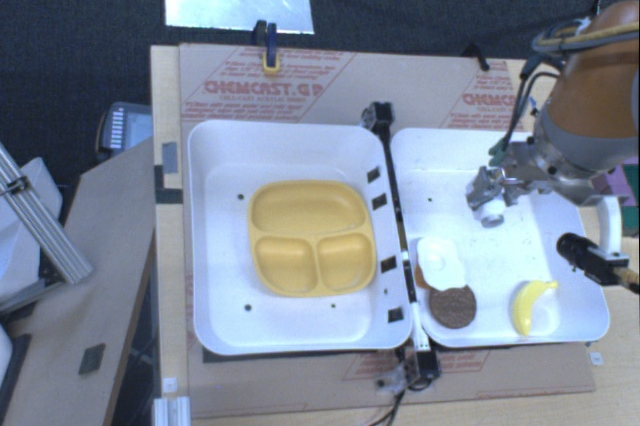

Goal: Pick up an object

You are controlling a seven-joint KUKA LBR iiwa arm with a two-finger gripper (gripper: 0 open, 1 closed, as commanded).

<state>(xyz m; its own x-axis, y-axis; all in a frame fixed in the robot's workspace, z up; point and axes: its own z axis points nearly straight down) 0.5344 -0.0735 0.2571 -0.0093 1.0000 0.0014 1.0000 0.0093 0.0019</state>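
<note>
Here the silvery two-finger gripper (487,204) hovers over the right shallow white bin (590,324), fingers' state impossible to tell, while the white fried-egg toy (441,263) lies nearest, toward the camera and leftward, beside the round brown cookie (453,307) and yellow plastic banana (531,305).

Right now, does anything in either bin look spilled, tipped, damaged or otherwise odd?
Nothing stands out. The yellow divided tray lies flat in the left bin; the fried egg, brown cookie and banana lie separately in the right bin.
</note>
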